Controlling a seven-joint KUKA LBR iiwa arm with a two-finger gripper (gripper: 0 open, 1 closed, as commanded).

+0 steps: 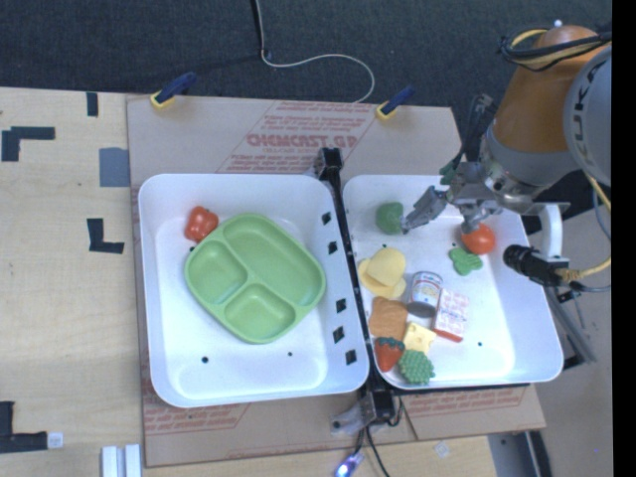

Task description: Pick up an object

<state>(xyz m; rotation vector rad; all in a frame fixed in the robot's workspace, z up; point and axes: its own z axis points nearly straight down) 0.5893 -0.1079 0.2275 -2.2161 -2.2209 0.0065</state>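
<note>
Two gripper (449, 210) fingers (splayed) above smooth white bin (517, 361).

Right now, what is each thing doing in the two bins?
Green tray: lying flat in the left bin.
Red toy: lying beside the tray.
Green ball: lying loose in the right bin.
Can: lying on its side.
Gripper: over the right bin, holding nothing I can see.

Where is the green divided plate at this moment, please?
The green plate lies in the left bin, near its middle, with a small red toy just beyond its upper-left edge.
</note>
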